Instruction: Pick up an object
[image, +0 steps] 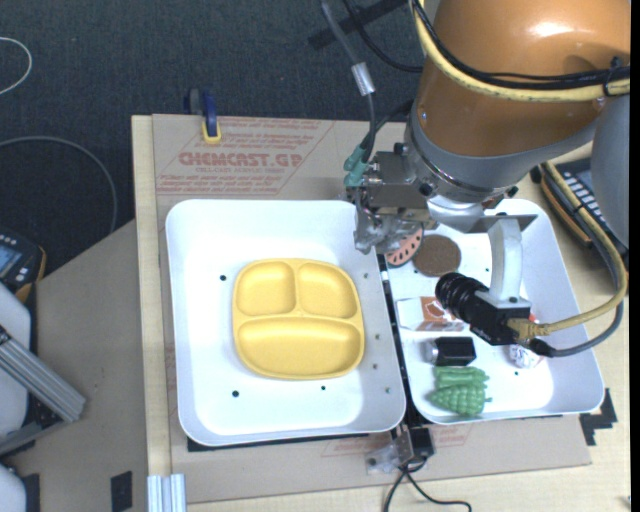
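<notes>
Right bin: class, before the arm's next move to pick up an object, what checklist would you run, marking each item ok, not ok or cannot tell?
1. Objects available in the right bin: ok; a green knobbly toy, black block and brown disc lie there.
2. Gripper centred over a target: not ok; it hangs at the bins' divide, beside a red dotted piece.
3. Anything already gripped: cannot tell.
4. Yellow plate in the left bin apart from the gripper: ok.
</notes>
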